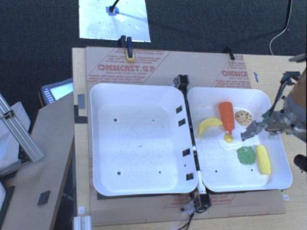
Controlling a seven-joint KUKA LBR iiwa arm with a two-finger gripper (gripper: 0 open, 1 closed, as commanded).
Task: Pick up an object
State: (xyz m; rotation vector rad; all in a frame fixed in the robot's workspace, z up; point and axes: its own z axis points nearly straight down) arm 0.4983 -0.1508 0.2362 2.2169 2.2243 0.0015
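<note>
The right bin holds several toy foods. A yellow banana lies at its left, and an orange bottle lies lengthwise in the middle. A round cookie sits to the bottle's right. Below them are a white fried egg, a green leafy piece and a yellow corn cob. My gripper hangs low over the right bin, just below the cookie and above the green piece, reaching in from the right. Nothing is visibly held in it.
The left bin sits beside the right one, with black clips along the shared rim. Both rest on a cardboard sheet. A shiny metal plate lies beyond the bench, and a cable hangs at the far right.
</note>
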